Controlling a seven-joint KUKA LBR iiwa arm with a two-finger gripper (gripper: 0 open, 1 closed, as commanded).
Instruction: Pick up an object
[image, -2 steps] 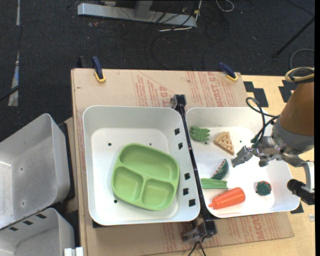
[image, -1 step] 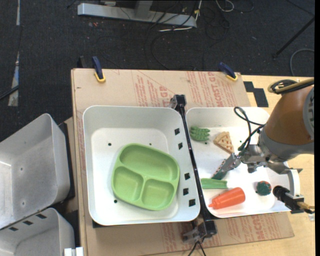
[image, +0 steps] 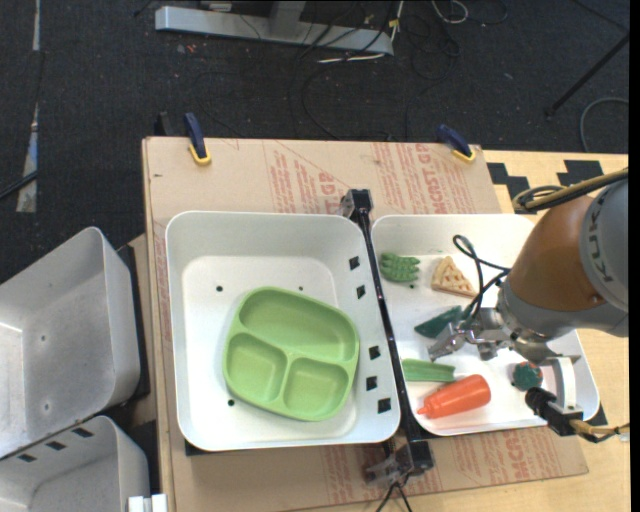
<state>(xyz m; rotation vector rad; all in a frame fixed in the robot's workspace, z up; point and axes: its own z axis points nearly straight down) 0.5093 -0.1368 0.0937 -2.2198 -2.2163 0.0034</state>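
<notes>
- Two white bins are carried side by side on the counter (image: 300, 170); the left bin (image: 190, 300) bears a green divided plate (image: 290, 353), and the small things to be picked are gathered in the right bin (image: 575, 372).
- The tool (image: 450, 340) is seen low over the middle of the right bin, reached in from the right under the orange-banded arm (image: 560, 270).
- It is placed just beside a dark green piece (image: 438, 322), perhaps touching it; whether anything is gripped cannot be told, since the tip is small and cluttered.
- An orange carrot-like toy (image: 455, 397) lies near the front wall, with a light green strip (image: 427, 371) just behind it, both near the tool.
- A green hand-shaped toy (image: 400, 267) and a tan wedge (image: 452, 277) lie toward the back wall, well apart from the tool; a small dark green thing (image: 526, 377) lies under the arm.
- Open floor is left between the back pair and the front pair, so a lift straight up is judged to be unobstructed.
- The shared wall between the bins (image: 385, 320) stands close to the strip and carrot; a grasp there is judged to be cramped on that side.
</notes>
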